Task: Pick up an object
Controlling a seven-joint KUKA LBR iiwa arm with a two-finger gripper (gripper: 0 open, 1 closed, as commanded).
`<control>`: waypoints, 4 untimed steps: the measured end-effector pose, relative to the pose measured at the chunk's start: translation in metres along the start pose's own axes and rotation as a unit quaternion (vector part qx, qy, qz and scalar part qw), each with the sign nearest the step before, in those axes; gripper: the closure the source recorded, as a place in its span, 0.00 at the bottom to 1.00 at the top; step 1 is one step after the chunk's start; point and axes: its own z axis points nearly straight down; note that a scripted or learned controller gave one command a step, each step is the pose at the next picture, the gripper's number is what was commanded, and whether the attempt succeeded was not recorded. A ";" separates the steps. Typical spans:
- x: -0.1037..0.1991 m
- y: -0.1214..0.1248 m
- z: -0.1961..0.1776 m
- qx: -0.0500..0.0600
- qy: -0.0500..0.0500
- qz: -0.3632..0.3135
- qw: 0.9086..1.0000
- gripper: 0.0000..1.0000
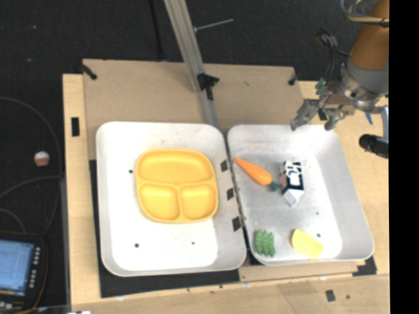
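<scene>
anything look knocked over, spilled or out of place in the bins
Nothing spilled. The small carton in the right bin lies tipped on its side, touching the carrot's green end. The yellow tray sits flat in the left bin.

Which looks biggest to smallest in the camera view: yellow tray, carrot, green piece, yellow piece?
1. yellow tray
2. carrot
3. yellow piece and green piece: the yellow one seems slightly larger, but they are too alike to rank.
</scene>
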 end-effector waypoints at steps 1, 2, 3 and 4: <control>0.000 0.000 0.000 0.000 -0.001 0.000 1.000 0.00; -0.006 0.000 0.042 0.002 -0.001 0.002 1.000 0.00; -0.001 -0.005 0.103 0.003 0.000 0.002 1.000 0.00; -0.002 -0.006 0.150 0.002 0.000 0.002 1.000 0.00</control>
